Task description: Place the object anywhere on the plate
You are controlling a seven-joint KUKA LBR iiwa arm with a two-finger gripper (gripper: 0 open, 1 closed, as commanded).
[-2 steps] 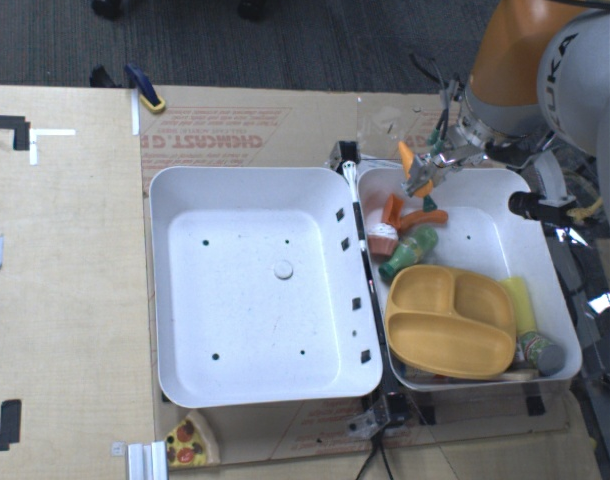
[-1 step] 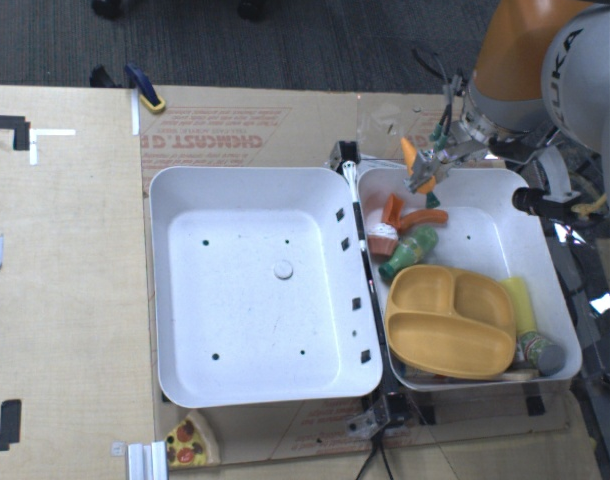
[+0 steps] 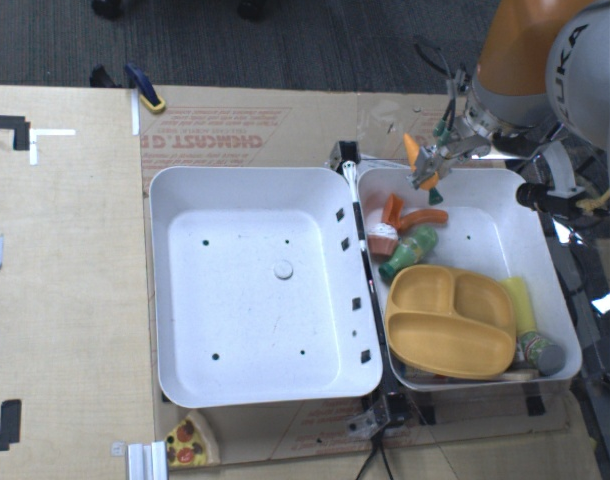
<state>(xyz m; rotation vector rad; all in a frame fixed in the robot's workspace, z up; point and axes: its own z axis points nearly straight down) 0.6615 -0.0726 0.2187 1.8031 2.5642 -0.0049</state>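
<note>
Above the far left corner of the right bin point(image 3: 550, 258) hangs the tool point(image 3: 429, 173), reaching in from the right on the grey arm point(image 3: 575, 58) with its orange band. Small orange piece point(image 3: 413, 149) sits between the tool fingers, so the tool is closed on it, lifted clear of the bin floor. Can't tell what the piece is, too small; looks like a toy carrot or similar.

Yellow plate point(image 3: 452, 321), divided into compartments, lies in the near half of the right bin, tilted a bit, nothing on it. Held orange piece is well apart from the plate, toward the far side.

Other stuff in the right bin: red-orange toy pieces point(image 3: 413, 215) just below the tool, a red and white item point(image 3: 383, 236) touching them on the left, a green bottle-shaped item point(image 3: 409, 251) lying slanted between those and the plate's far left edge. Yellow stick-shaped item point(image 3: 521, 305) along the plate's right edge, greyish jar-like thing point(image 3: 540, 351) at the near right corner.

Left bin point(image 3: 175, 298) has one small round white disc point(image 3: 283, 270) near its middle.

Tabletop point(image 3: 55, 318): cardboard sheet point(image 3: 245, 133) under the bins, blue and yellow tool-like object point(image 3: 145, 88) at the far edge, toy pizza slice point(image 3: 188, 443) by the near left corner of the left bin.
</note>
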